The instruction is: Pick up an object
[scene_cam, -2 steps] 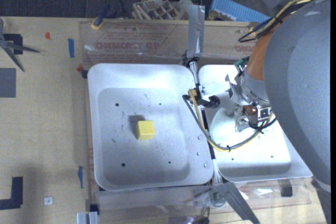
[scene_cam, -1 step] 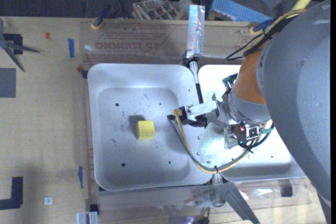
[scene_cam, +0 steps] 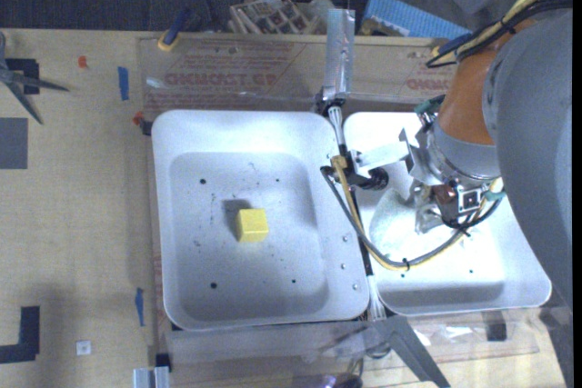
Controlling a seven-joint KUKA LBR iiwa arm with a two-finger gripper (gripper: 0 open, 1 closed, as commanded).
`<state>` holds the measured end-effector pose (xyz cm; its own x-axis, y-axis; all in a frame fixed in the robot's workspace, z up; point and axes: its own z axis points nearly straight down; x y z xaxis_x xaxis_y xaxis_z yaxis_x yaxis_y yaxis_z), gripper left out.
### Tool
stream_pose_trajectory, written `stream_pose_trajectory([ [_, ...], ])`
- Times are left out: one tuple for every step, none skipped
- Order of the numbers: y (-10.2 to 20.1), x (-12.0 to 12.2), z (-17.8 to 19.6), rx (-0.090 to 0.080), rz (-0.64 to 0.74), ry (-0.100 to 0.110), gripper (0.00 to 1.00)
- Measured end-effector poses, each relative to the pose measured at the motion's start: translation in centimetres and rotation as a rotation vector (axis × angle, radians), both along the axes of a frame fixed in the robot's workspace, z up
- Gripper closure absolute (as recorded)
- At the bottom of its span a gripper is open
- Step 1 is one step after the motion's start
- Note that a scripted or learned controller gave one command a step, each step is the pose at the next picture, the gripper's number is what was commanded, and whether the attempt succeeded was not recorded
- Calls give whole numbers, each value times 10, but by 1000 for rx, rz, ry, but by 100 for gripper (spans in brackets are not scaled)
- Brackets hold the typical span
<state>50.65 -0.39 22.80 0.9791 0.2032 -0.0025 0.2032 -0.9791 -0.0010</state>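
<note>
One yellow block (scene_cam: 253,224) is seen lying alone near the centre of the left bin (scene_cam: 182,136). Well apart, at its 3 o'clock, the gripper (scene_cam: 429,215) is poised over the right bin (scene_cam: 509,286); its state cannot be told. Approach is judged unfinished: the divider and a yellow cable (scene_cam: 364,241) must be crossed.
</note>
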Motion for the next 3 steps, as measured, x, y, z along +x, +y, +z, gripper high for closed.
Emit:
stream_pose_trajectory([
  [35, -24, -45, 2, -1, 3, 100],
  [35, -23, -35, 2, 0, 4, 100],
  [34, -22, -26, 2, 1, 5, 100],
])
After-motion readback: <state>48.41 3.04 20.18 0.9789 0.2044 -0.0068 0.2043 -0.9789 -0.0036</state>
